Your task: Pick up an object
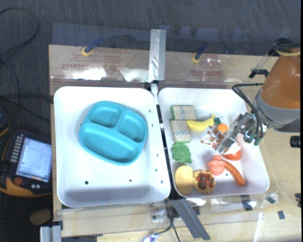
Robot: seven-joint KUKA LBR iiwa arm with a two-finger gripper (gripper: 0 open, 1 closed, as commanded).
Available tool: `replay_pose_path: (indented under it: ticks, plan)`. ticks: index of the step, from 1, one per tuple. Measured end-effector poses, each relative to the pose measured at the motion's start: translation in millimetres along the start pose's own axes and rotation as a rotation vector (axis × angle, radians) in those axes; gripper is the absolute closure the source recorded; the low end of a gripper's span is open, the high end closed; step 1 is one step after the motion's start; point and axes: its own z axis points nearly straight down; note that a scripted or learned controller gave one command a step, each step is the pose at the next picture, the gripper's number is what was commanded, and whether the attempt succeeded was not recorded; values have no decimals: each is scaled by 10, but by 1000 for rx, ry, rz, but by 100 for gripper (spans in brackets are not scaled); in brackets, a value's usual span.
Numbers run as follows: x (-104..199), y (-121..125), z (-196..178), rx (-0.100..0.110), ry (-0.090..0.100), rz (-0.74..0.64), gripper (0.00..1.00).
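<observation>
The right bin [252,183] holds several toy foods: a yellow banana [199,123], two checkered sponge-like blocks [181,121], a green leafy piece [181,152], a yellow round item [184,177], a dark red and brown item [204,180], a pink piece [217,165], an orange sausage [235,174] and a red piece [233,155]. My gripper [227,142] reaches in from the right and hangs low over the middle right of this bin, beside a small orange piece [221,127] and a patterned card [209,135]. Nothing shows clearly between its fingers.
The left bin [70,185] bears a blue divided plate [113,131]. A metal divider post [157,54] stands between the bins at the back. A handheld pendant [25,160] lies off the bench at the left. The arm's orange band [285,82] is at the right edge.
</observation>
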Motion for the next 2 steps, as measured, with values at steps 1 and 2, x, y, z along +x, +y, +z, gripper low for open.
replay_pose_path:
  ticks: [1,2]
  plan:
    - [-45,-600,-6,0,0,92,100]
    - [-135,122,61,2,1,546,100]
